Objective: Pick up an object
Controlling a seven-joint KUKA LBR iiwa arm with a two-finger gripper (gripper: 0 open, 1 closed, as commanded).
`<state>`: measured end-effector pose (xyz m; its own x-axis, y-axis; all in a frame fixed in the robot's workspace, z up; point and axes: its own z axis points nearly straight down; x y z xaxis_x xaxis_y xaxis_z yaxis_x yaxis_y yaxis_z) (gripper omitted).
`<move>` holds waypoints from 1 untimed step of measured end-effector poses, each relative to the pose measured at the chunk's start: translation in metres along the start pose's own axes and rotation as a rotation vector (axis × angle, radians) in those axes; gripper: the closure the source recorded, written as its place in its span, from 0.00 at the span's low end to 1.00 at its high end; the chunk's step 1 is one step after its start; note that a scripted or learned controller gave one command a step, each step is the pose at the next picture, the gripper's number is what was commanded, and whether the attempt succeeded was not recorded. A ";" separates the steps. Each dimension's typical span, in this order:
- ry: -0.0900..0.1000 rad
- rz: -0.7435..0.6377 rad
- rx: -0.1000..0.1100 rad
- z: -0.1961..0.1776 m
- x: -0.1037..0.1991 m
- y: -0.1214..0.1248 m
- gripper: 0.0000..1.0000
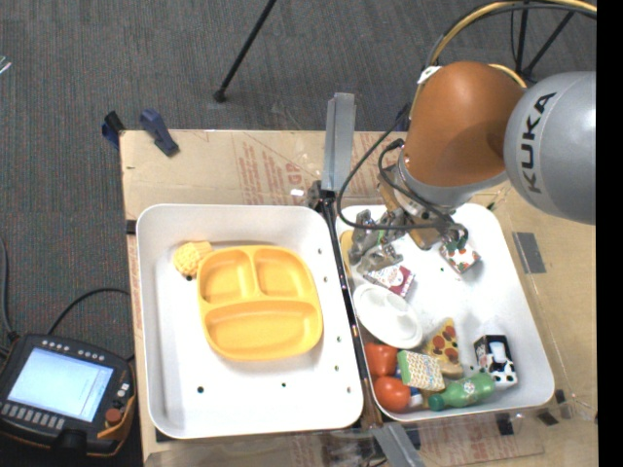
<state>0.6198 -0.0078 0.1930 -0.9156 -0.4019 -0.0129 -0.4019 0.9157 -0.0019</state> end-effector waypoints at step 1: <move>-0.001 0.071 0.005 -0.092 -0.008 -0.051 1.00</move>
<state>0.6462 -0.0519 0.2848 -0.9417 -0.3361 -0.0145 -0.3361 0.9418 -0.0059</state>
